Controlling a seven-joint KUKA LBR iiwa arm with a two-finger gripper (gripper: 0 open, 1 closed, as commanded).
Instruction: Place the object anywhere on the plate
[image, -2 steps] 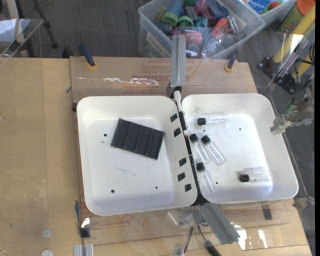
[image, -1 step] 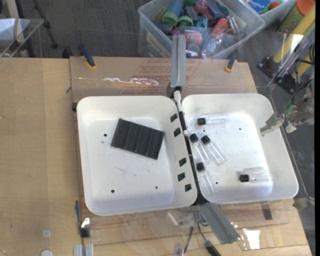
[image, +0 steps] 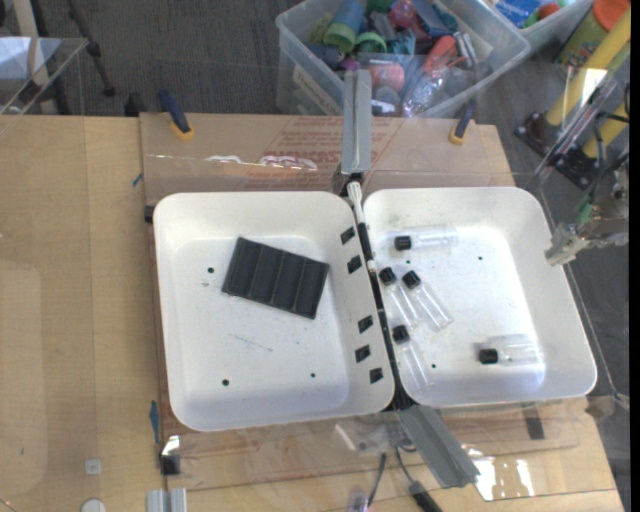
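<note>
A black ribbed plate (image: 275, 277) lies flat in the left bin (image: 190, 390), slightly left of its middle and turned a little clockwise. Several clear vials with black caps lie in the right bin (image: 560, 370). One vial (image: 428, 240) is near the back. Two vials (image: 425, 300) lie side by side close to the divider. Another vial (image: 408, 352) rests against the left wall. A last vial (image: 510, 351) lies near the front right corner. Nothing lies on the plate.
A thin grey metal frame (image: 580, 232) stands just outside the right bin's right rim. A clear tub of coloured toys (image: 400, 45) sits behind the bins. Black clips (image: 362, 323) line the divider. Bare wood bench lies to the left.
</note>
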